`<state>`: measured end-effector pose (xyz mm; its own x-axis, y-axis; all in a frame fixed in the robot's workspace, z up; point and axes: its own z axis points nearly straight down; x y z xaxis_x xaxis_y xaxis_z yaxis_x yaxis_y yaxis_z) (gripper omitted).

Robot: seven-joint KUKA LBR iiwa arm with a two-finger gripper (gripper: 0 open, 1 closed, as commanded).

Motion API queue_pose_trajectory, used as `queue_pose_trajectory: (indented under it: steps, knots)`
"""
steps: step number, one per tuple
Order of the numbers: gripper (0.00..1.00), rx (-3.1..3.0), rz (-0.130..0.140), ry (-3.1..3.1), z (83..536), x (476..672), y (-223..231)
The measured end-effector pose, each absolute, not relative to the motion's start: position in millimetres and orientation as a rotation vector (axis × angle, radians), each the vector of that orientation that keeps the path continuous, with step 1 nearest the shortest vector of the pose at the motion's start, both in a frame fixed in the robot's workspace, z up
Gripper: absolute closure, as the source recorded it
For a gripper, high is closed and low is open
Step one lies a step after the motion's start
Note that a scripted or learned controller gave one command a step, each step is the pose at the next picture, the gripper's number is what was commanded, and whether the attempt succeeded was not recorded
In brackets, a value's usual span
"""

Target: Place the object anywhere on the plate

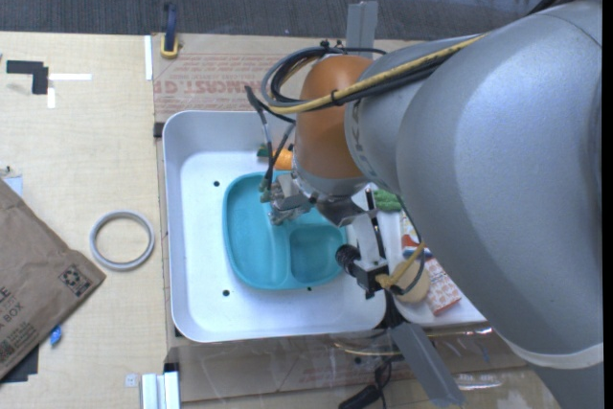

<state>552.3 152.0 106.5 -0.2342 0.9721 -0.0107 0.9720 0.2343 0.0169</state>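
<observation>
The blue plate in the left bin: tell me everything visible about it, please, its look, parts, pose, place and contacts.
The blue plate is a turquoise, glossy, plastic-looking dish with rounded corners and a raised rim. A ridge splits it into a large compartment on the left and a smaller one at lower right. It lies flat on the floor of the white bin, toward the bin's right half. The gripper hangs over its upper middle and hides that part; whether it touches the plate cannot be told.
</observation>
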Motion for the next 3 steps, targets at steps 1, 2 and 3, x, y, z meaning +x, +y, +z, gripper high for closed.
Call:
queue_pose_trajectory:
  steps: [1,2,3]
  knots:
    - [1.0,2.08,-0.001,2.34,98,589.3,186]
    - [1.0,1.618,0.018,2.693,99,600.0,164]
    - [0.0,1.624,0.0,2.689,93,598.6,157]
